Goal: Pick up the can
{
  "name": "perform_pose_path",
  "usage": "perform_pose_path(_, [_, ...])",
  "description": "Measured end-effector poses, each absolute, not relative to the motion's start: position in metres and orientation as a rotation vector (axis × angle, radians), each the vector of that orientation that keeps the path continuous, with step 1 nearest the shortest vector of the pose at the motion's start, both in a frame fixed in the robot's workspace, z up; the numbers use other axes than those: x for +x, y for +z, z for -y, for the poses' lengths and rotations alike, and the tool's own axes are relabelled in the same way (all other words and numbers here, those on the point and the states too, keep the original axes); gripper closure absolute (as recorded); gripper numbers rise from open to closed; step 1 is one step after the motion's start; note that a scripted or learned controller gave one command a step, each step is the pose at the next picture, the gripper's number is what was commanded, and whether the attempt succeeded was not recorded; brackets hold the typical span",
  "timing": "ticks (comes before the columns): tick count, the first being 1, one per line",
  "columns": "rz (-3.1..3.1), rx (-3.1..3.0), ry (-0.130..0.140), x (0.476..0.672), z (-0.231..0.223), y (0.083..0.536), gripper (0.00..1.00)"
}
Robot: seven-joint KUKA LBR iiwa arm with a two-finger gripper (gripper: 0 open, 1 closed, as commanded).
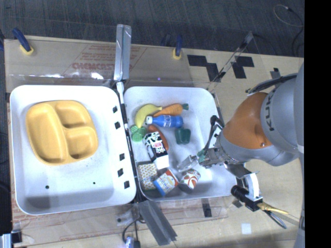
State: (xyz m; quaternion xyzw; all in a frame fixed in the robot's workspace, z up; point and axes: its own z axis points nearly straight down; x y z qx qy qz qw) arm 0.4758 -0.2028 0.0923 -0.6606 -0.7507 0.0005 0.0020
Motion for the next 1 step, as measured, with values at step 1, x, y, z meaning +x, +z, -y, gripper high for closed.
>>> perform_pose_path(1, [2.361, -2.066, 0.002, 0.4764, 0.2023, 0.1025, 1.0])
